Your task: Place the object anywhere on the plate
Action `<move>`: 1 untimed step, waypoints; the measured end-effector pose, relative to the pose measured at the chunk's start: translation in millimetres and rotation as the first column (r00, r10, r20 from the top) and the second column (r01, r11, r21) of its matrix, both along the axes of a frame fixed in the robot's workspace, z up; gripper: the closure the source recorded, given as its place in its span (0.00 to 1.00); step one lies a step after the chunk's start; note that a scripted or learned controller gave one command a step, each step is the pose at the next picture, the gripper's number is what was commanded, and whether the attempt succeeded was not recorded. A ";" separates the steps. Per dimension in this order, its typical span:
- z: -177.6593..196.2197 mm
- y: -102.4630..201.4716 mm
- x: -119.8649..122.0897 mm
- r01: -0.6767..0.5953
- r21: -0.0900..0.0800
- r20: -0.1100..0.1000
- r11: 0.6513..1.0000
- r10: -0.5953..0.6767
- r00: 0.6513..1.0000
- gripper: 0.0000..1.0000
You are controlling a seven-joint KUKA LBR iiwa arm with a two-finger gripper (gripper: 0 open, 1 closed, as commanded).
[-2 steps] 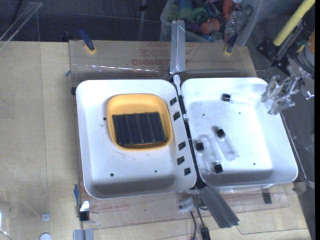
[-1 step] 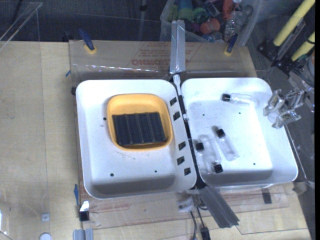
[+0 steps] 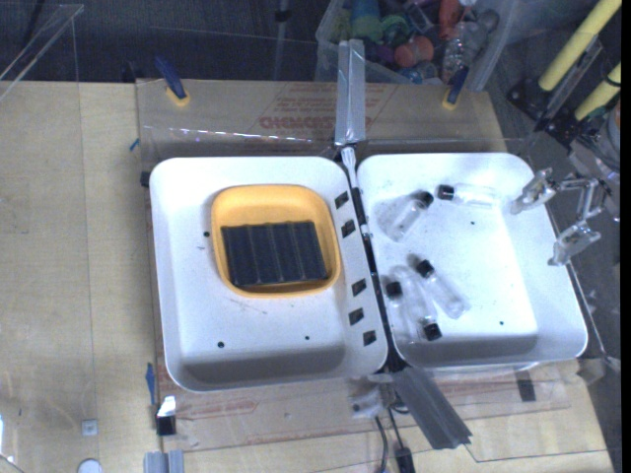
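Vials [image 3: 430, 289] rt bin, plate [image 3: 273, 238] lt, apart

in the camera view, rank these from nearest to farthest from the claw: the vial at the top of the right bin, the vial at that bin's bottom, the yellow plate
1. The top vial, in the right bin's upper part, close to the claw at the bin's right rim.
2. The bottom vial, near the bin's lower edge.
3. The yellow plate, across the divider in the left bin.

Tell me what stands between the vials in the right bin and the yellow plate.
The raised rims where the two bins meet run between the vials and the yellow plate. A black ridged insert covers the plate's floor.
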State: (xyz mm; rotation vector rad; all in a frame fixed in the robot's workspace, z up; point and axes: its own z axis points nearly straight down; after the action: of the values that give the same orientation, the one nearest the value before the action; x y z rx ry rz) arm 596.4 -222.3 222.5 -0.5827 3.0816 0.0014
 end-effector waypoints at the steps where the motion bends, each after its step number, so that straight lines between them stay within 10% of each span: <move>1: 28.2 1.1 30.9 -0.264 -0.003 0.005 0.965 0.264 0.965 0.00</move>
State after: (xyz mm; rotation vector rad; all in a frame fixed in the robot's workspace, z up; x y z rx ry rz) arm 627.3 -221.2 250.7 -0.9859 2.9725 -0.0023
